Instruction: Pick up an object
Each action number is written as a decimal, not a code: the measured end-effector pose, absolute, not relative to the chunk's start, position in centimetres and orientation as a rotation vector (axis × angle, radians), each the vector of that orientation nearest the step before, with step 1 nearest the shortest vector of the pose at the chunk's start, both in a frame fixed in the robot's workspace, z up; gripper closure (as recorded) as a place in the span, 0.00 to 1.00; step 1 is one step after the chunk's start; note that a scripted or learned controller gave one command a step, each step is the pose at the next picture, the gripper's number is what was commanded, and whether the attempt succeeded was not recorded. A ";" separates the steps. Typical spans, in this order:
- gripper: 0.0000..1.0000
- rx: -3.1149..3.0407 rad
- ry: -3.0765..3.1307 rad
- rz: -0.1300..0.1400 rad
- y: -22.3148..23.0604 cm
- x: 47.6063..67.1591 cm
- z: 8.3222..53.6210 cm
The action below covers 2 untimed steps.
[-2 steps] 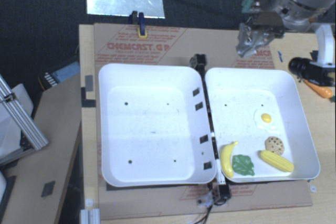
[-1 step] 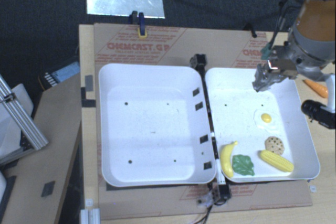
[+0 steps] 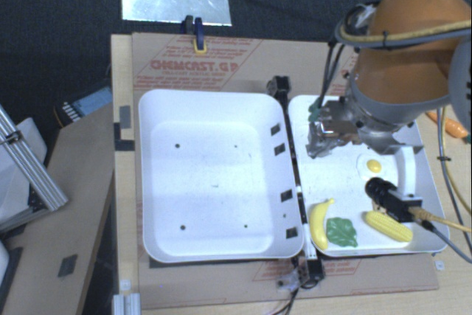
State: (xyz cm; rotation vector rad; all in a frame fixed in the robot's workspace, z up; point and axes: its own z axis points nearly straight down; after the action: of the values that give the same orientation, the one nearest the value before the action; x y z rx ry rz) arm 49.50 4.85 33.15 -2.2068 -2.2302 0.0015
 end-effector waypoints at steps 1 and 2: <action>1.00 -2.214 -2.242 -0.032 11.6 48.7 49.8; 1.00 -2.209 -2.236 -0.014 20.0 48.6 53.8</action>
State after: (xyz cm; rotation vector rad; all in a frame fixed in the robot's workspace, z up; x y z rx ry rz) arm 48.58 20.03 53.79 -2.2087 -2.2361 -0.0135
